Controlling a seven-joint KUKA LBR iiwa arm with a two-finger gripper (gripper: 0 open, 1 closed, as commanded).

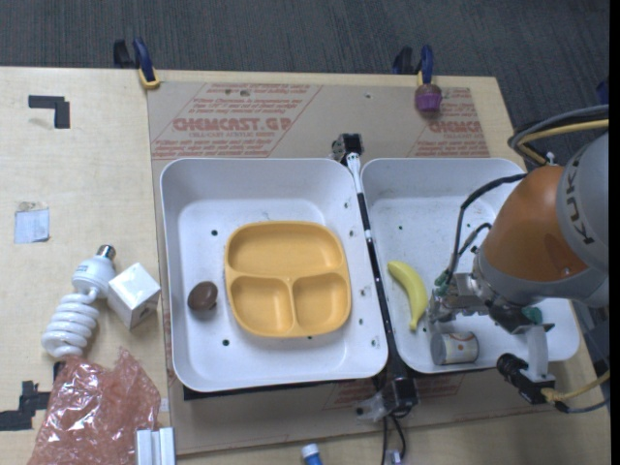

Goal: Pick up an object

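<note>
While I hold the arm over the right bin (pixel 387 177), I log: gripper (pixel 448 310) low beside the banana (pixel 411 292), above a small grey can (pixel 453 347); grip state I cannot tell. Risk: crowded items, so it may nudge the banana aside or catch both.

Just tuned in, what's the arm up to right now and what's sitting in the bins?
The KUKA arm is reaching into the right bin, its pincer low over the near side, just above a small grey can lying there and right of the banana. Nothing visibly held yet. The left bin holds a yellow divided tray and a small brown round object.
</note>
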